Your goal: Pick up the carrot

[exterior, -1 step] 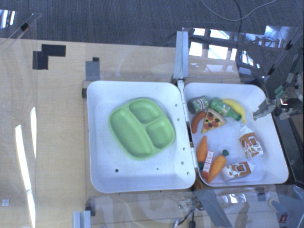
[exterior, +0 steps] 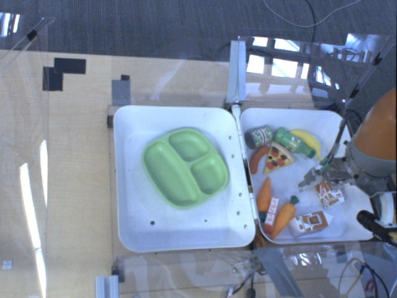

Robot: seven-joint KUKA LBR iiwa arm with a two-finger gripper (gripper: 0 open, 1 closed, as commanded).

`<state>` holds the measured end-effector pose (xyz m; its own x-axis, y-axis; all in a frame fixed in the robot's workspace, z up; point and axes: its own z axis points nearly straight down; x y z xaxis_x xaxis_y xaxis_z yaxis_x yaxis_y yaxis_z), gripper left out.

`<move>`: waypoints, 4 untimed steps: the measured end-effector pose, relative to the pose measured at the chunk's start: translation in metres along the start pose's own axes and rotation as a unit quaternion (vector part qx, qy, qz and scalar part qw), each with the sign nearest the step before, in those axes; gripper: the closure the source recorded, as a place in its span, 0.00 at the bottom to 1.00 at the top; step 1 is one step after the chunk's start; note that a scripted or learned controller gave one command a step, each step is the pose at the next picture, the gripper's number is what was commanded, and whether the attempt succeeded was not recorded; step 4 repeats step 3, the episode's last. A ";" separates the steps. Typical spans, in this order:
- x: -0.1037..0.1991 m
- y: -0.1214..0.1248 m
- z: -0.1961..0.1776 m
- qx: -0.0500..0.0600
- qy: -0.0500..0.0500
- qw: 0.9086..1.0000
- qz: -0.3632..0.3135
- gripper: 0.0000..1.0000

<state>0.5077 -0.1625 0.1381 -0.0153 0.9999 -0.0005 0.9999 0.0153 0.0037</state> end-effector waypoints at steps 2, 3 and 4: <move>0.068 -0.017 0.027 -0.003 0.000 0.999 0.040 1.00; 0.096 0.013 -0.099 -0.001 0.000 0.999 0.040 1.00; 0.096 0.013 -0.099 -0.001 0.000 0.999 0.040 1.00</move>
